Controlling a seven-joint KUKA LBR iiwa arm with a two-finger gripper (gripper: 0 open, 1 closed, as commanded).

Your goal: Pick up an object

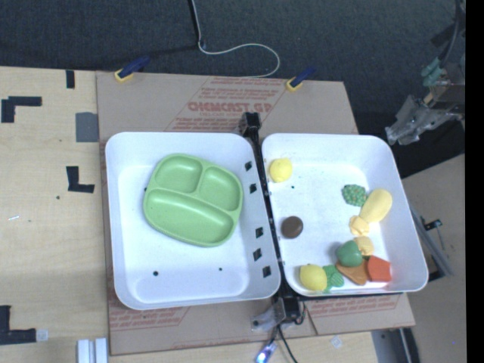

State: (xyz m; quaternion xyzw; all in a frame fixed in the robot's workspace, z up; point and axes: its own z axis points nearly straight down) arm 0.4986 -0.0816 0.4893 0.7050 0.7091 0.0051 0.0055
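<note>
- A brown cardboard sheet (227, 108) covers the wooden bench, with dark carpet behind it, and two shallow white bins sit side by side on the cardboard.
- The gripper (412, 127) hangs off the right bin's far right corner, outside its rim and over the dark floor; it is too blurred to tell whether it is spread or pressed together, and nothing shows in it.
- The grey arm rises from there toward the upper right edge, well apart from every object.
- The picking looks not yet begun: all the pieces lie in the right white bin (318, 144).
- Nearest the gripper are a green bumpy toy (352, 194) and a yellow oblong toy (375, 206); a yellow ball (280, 169) and a brown disc (292, 226) lie alone, easier targets by judgement.
- A yellow lemon-like toy (313, 277) and an orange wedge (378, 269) crowd the near corner.
- The left white bin (125, 203) holds a green divided plate (193, 199).
</note>
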